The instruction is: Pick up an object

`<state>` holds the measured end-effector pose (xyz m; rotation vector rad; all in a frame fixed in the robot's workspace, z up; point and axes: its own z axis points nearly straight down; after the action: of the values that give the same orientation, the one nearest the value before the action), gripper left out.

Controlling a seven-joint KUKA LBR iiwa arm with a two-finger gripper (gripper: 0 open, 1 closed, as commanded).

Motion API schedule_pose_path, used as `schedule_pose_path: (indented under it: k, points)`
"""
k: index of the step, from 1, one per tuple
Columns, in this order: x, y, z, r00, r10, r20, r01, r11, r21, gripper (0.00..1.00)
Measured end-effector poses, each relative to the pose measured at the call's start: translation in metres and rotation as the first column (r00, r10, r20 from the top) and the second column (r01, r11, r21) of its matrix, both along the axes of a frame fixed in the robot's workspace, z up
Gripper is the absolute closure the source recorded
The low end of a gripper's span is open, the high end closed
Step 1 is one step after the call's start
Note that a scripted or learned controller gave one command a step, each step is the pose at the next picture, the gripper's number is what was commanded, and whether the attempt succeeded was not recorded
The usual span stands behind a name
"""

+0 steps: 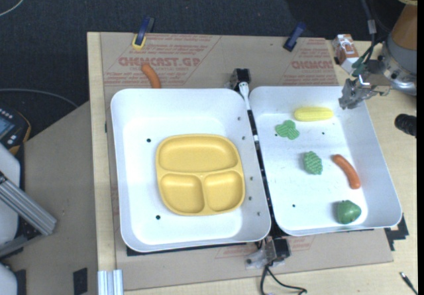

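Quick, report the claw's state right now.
Claw: over the right bin's far right corner, beside the yellow item; nothing seen in its grasp, open or closed cannot be told.

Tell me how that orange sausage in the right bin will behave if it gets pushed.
The sausage is long and rounded, so it will probably roll sideways. It looks like smooth plastic, likely light and slippery. It lies near the bin's right wall, which may stop it.

divided tray [199, 174] in left bin [126, 154], five food items in right bin [377, 154]
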<state>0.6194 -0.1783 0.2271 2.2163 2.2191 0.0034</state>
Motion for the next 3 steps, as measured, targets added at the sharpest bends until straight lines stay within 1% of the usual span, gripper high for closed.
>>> schedule_pose_path:
  k: [1, 2, 3]
  points:
    - [-0.037, 0.045, 0.008, 1.000, 0.002, -0.007, -0.002, 1.000, 0.005, 1.00]
    - [-0.068, 0.086, -0.005, 1.000, 0.001, -0.010, -0.001, 1.000, 0.004, 1.00]
    - [-0.112, 0.119, -0.011, 1.000, 0.000, -0.011, 0.000, 1.000, 0.005, 1.00]
